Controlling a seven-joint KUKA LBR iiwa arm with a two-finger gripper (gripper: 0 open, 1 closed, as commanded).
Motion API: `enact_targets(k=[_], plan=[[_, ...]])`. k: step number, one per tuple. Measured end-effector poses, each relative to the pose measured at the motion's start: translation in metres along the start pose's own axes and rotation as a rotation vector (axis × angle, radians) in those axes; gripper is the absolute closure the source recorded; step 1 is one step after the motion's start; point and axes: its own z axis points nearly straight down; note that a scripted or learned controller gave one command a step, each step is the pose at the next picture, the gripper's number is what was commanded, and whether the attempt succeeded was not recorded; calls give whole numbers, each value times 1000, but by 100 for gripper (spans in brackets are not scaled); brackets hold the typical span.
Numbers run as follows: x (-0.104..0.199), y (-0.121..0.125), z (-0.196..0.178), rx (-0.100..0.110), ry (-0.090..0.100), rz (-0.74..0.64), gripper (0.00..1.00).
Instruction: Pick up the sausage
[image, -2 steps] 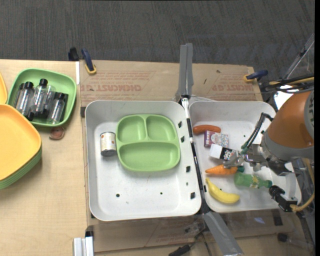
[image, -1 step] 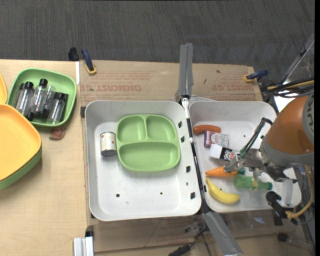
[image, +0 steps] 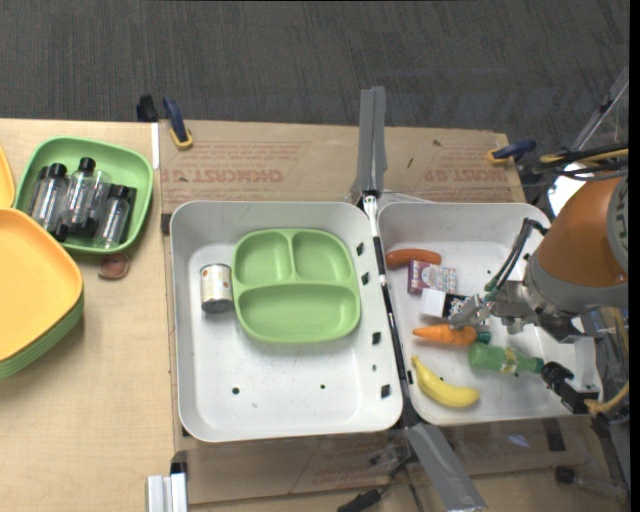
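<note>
Orange-red sausage (image: 413, 257) lies in the right bin (image: 470, 212), upper left part, close to the divider btwn bins and just above a small pink packet (image: 433, 278). Nothing touches it, so the pick isn't done. Gripper (image: 468, 313) sits lower, mid-frame right, over the carrot (image: 444, 336), beside a small white box (image: 433, 302); can't tell its state, too small & cluttered. No item is seen held.

Left to do, as I judge it: shift up-left to the sausage, come down, close, lift.

Room: sausage has bare white floor above and to its right, w/ the bin wall near on its left; the packet crowds it from below. Banana (image: 445, 386) and green bottle (image: 505, 360) lie lower in that bin, well apart. Left bin (image: 190, 330) holds a green tray (image: 296, 285) & a can (image: 215, 288), out of the way.
</note>
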Motion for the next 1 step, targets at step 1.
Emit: enact_targets(k=[1], plan=[[-1,0,-9,-2,-3,1,100]])
